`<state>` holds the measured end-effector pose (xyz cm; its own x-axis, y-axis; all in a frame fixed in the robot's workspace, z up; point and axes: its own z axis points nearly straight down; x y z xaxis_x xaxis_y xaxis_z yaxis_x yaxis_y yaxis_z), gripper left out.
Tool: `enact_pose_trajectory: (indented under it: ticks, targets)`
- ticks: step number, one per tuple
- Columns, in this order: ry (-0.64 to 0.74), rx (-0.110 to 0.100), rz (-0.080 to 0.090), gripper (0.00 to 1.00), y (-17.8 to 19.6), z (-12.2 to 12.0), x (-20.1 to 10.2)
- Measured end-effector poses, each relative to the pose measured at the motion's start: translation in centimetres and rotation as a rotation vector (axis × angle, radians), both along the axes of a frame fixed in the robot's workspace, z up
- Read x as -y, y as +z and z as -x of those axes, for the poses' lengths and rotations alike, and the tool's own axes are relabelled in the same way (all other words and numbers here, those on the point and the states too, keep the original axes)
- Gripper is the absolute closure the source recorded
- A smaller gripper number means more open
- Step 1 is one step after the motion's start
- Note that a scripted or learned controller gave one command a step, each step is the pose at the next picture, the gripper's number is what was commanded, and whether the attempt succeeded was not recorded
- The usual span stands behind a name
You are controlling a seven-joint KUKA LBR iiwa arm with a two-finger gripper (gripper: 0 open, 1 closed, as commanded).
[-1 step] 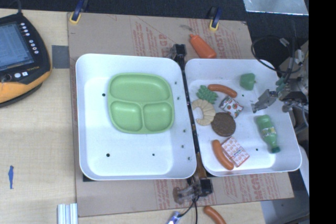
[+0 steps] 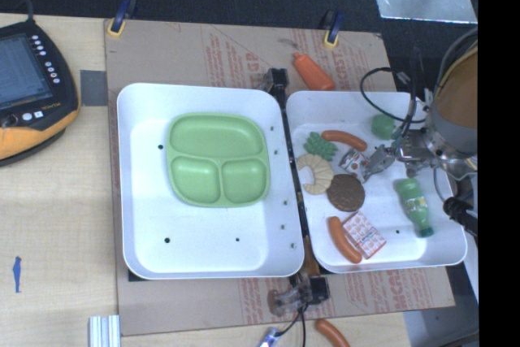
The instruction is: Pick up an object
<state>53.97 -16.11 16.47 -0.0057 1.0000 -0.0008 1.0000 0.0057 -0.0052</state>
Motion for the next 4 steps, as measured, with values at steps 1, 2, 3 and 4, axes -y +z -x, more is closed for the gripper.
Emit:
enact_pose_trajectory:
  ticks: [1, 2, 3, 4]
  targets:
    - [-0.003, 0.004, 0.000, 0.00, 2.7, -3.7, 4.6]
    - [0.000, -0.001, -0.002, 0.00, -7.5, -11.6, 4.9]
    - [-0.001, 0.005, 0.000, 0.00, -4.7, -11.7, 5.1]
    - [0.001, 0.001, -0.002, 0.00, -7.3, -11.7, 5.0]
